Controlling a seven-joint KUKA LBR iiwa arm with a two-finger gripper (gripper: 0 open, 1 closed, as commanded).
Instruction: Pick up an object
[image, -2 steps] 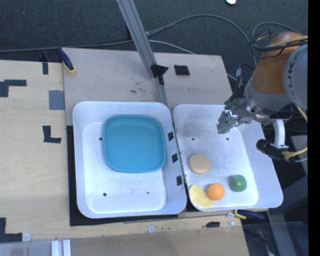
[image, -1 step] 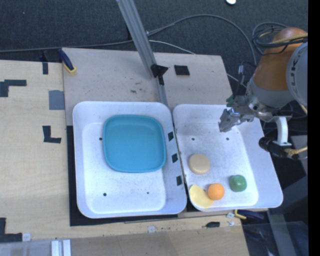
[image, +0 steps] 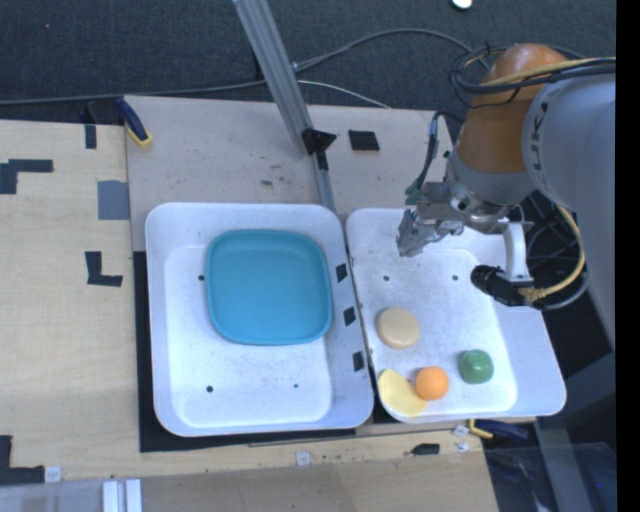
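Objects we see at lower right: a smooth round cream disc (image: 398, 327), glossy orange ball (image: 431, 383), green ball (image: 476, 366); our tool (image: 412, 243) hangs above, its grip unreadable.

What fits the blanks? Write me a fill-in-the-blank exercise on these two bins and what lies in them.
1. The blue plate lies in the ____ bin of the camera view.
2. The orange ball touches a ____ object at the right bin's front edge.
3. The ball nearest that bin's right rim is ____.
4. The gripper hangs over the bin's ____ end, away from the beige disc.

Missing words: left; yellow; green; far
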